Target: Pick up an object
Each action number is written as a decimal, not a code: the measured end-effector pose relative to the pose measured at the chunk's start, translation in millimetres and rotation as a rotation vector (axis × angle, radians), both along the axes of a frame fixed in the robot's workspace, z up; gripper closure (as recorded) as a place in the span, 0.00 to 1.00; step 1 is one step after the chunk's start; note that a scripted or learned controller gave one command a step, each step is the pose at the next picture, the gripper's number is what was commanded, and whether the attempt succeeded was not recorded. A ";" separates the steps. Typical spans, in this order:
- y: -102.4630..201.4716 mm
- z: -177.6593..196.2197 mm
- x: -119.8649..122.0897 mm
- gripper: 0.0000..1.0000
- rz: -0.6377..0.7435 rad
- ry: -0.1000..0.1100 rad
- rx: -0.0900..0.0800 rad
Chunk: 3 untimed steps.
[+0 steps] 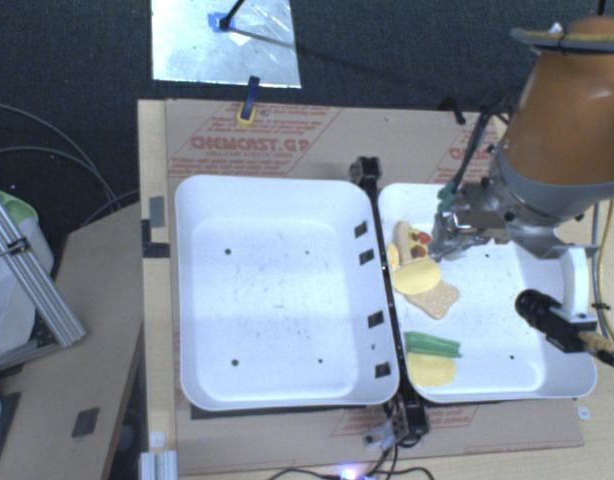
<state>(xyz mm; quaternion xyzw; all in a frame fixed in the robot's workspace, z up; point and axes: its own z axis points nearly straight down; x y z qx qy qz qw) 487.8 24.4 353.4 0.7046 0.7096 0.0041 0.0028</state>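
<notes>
Several small things lie along the left side of the right bin (507, 368). Nearest the back is a yellow piece with red spots (411, 242), then a yellow round piece (418, 277) overlapping a tan slice (440, 299). Toward the front, a green pod (432, 345) rests on another yellow piece (434, 370). My gripper (449, 243) hangs low over the bin's back left part, just right of the red-spotted piece and close to it. Whether it touches or holds anything is unclear from this angle.
The left bin (277, 288) sits beside the right one, with a black divider bar (382, 278) between them. Both rest on cardboard (287, 138). A silver sheet (225, 28) lies behind, and a metal frame (27, 278) stands at far left.
</notes>
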 end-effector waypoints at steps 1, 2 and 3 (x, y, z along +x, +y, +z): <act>30.4 -141.9 37.3 1.00 -0.002 0.018 -0.002; -18.8 -170.8 92.0 1.00 -0.009 0.007 -0.004; -15.6 -169.2 90.3 0.00 -0.006 0.008 -0.002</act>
